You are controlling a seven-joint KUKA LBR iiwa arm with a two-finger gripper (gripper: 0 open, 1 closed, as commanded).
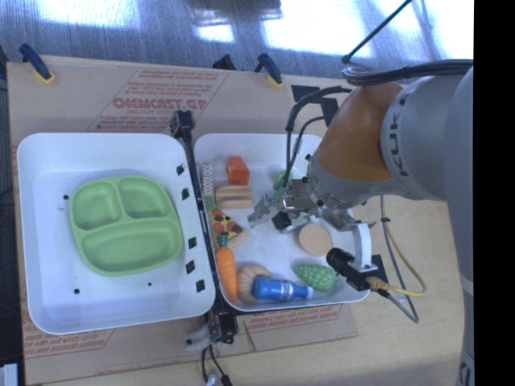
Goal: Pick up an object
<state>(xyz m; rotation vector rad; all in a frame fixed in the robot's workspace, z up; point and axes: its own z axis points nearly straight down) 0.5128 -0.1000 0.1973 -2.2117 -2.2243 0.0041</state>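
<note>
Objects: we count a handful of toy foods in the right bin, none lifted.
Right bin: shallow white plastic, glossy, rounded corners; sits on brown cardboard with red print.
Left bin: same white plastic; carries a pale green divided plate, matte, three compartments, rounded outline.
Tomato: red-orange, smooth, rounded, near the bin's far-left part.
Bread roll: tan, oblong, just in front of the tomato.
Pizza slice: wedge shape, yellow with red and dark toppings, near the left wall.
Carrot: orange, tapered, lying along the left wall, next to a beige rounded item we can't identify.
Bottle: blue body, white ends, lying on its side at the near wall.
Green piece: bumpy, oval, right of the bottle, near the front corner.
Round disc: beige, flat, cookie-like, just beside the gripper on its near side.
Gripper: metal fingers low over the bin middle, between the bread roll and the disc.
Jaws: spread apart as far as we can read it; nothing between them. Contact with the bin floor: can't tell.
Arm: grey shell, orange band, black cables looping off the wrist.
Clamps: blue-and-yellow, on the cardboard's far edge.
</note>
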